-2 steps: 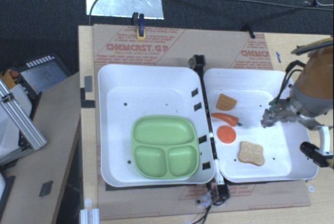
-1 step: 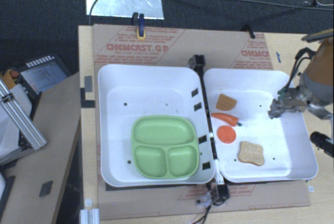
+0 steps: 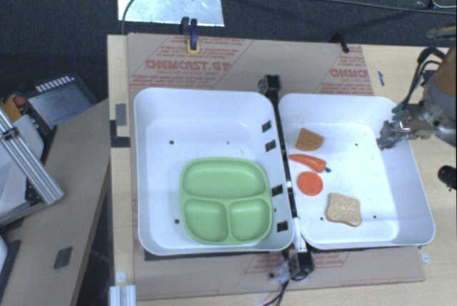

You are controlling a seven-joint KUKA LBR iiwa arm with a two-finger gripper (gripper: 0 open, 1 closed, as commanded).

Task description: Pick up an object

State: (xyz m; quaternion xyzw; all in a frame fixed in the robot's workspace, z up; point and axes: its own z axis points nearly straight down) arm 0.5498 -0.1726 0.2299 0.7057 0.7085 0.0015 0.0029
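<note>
The right bin [image 3: 400, 176] holds a brown wedge-shaped piece [image 3: 309, 139], an orange-red carrot-like stick [image 3: 308, 162], a red-orange disc [image 3: 310, 184] and a tan slice of toast [image 3: 343, 209]. My gripper [image 3: 389, 133] hangs over the right bin's far right edge, well to the right of all these pieces and touching none. Nothing shows between its tips. The arm comes in from the right edge of the view.
The left bin [image 3: 164, 119] holds a green three-compartment plate [image 3: 225, 199] at its front. Black clips [image 3: 275, 148] line the seam between the bins. A yellow clamp [image 3: 192, 37] sits at the bench's far edge, and equipment [image 3: 32, 148] stands to the left.
</note>
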